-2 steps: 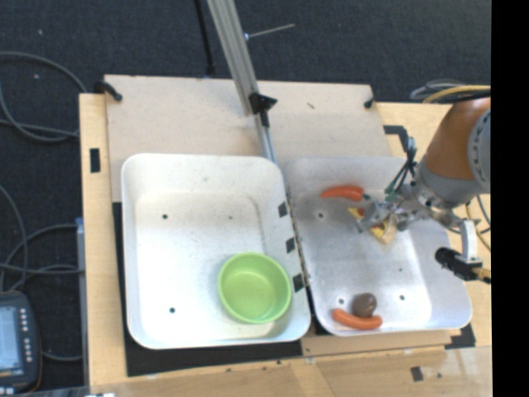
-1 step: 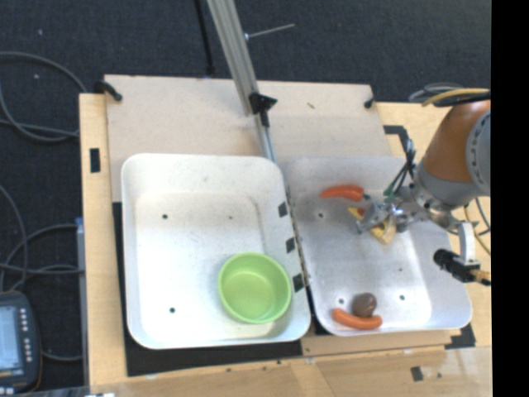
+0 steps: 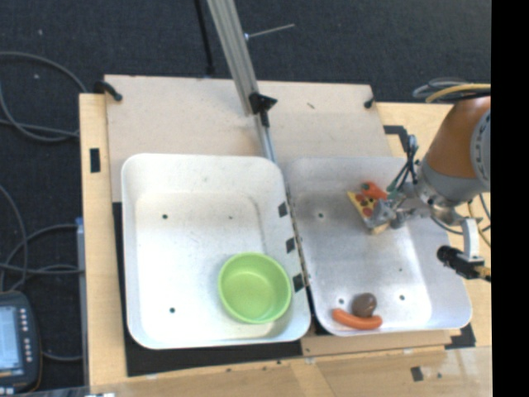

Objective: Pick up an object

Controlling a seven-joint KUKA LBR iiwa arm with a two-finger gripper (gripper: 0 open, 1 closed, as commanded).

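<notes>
Small yellow-and-orange blocky toy (image 3: 364,197) lying in far part of right white bin (image 3: 331,246), touching hand (image 3: 383,216); hand's state impossible to tell. Near edge: orange carrot-shaped piece (image 3: 357,320), brown round lump (image 3: 364,304). Left white bin (image 3: 165,197): green plastic bowl (image 3: 254,287)

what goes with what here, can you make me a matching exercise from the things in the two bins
Things:
1. green bowl
2. orange carrot-shaped toy
3. brown round object
4. yellow and orange object

Places:
A. by the gripper, upper part of right bin
B. left bin, near front edge
C. front edge of right bin
D. right bin, just behind the carrot toy

Pairs: 1-B, 2-C, 3-D, 4-A
</notes>
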